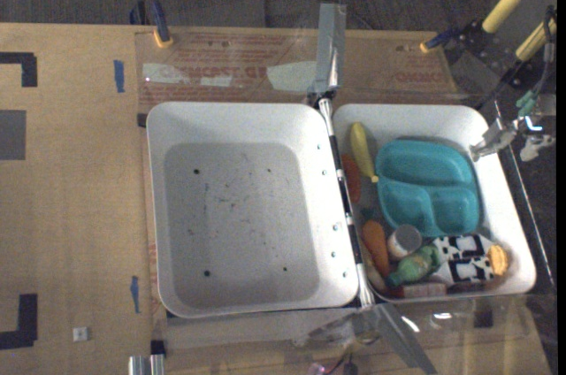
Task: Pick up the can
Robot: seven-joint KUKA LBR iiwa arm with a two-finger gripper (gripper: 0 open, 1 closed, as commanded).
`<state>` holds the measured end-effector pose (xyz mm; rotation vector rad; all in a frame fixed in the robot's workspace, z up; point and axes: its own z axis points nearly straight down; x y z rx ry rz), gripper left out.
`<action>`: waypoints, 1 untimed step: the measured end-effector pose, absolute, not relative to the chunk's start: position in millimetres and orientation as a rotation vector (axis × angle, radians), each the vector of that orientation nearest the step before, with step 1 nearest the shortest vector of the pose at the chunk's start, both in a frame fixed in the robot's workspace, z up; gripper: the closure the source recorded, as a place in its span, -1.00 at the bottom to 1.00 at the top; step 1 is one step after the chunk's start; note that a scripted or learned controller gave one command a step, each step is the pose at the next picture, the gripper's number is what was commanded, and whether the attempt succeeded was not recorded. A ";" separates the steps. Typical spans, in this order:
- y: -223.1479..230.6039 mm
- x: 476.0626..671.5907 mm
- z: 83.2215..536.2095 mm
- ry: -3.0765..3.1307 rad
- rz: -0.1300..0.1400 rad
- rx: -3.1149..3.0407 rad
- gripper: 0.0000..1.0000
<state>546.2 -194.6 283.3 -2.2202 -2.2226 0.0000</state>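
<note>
Two white bins sit side by side on the bench, and the gripper [497, 137] hangs at the right rim of the right bin [523, 263], near its back corner; from this slanted look downward I cannot tell how wide it stands, and nothing is seen held in it. The can [406, 239] lies well away from the gripper, toward the front of that same bin and further to the left, with its pale round end turned up to the camera. Between the gripper and the can rests a teal tray [429, 185] with several compartments, which takes up most of the bin's middle; the can is just past the tray's front left corner. A yellow banana [359, 144] lies beyond the tray, along the bin's left wall, roughly level with the gripper. An orange carrot [376, 246] lies just to the left of the can, and a green toy [416, 264] touches the can on its front side. A black-and-white patterned item [467, 256] rests to the right of the green toy, near the front wall. The left bin [157, 187] lies furthest from the gripper, its floor marked with dark specks.
</note>
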 end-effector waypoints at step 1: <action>-183.0 540.5 346.8 -2.177 -0.001 -2.269 -1.00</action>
